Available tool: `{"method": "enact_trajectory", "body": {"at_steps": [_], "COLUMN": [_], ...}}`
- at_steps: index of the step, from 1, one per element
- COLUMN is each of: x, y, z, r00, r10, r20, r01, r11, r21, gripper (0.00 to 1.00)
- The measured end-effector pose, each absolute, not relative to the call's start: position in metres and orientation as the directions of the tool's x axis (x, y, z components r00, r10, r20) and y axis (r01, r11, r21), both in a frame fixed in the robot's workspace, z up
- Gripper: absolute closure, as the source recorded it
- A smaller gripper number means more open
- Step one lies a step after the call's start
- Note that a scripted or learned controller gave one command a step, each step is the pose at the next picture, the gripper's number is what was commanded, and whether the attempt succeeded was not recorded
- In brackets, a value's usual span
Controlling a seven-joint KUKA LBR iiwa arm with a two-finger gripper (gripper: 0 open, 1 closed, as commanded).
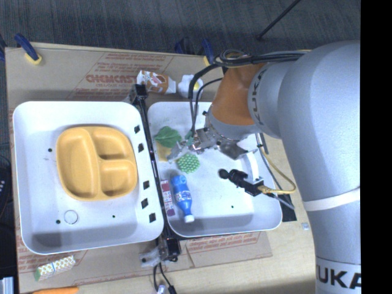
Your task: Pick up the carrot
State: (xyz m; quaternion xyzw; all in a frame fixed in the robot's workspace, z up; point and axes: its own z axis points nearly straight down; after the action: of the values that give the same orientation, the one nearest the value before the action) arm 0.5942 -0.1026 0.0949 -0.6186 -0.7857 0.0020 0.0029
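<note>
Reaching in from the right, the grey arm [318, 133] is held over the right bin [269, 216]. The fingers [197, 143] are lowered between a green leafy thing [165, 135] and a green round thing [188, 162]; how wide they stand cannot be told. An orange thing, perhaps the carrot [55, 290], is seen on the tabletop [288, 250], well apart, below-left of the fingers.

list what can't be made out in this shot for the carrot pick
- Pincer: in the camera view the grey arm's wrist covers it, so open or shut is unclear.
- Orange carrot-like sliver: cut off by the bottom edge, too little shows to identify it.
- Right white bin: its far right part lies under the arm.
</note>
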Motion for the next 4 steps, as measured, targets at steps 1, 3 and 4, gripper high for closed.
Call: {"method": "enact_trajectory", "body": {"at_steps": [1,3,4], "x": [0.653,0.654,0.61], "y": [-0.062,-0.044,-0.003], "z": [0.192,0.302,0.198], "r00": [-0.408,-0.512,-0.703], "r10": [0.913,0.859,0.711], "r20": [0.0,-0.001,0.002], "r01": [0.913,0.859,0.711], "r11": [0.408,0.512,0.703], "r21": [-0.001,0.0,-0.003], "gripper": [0.0,0.0,0.0]}}
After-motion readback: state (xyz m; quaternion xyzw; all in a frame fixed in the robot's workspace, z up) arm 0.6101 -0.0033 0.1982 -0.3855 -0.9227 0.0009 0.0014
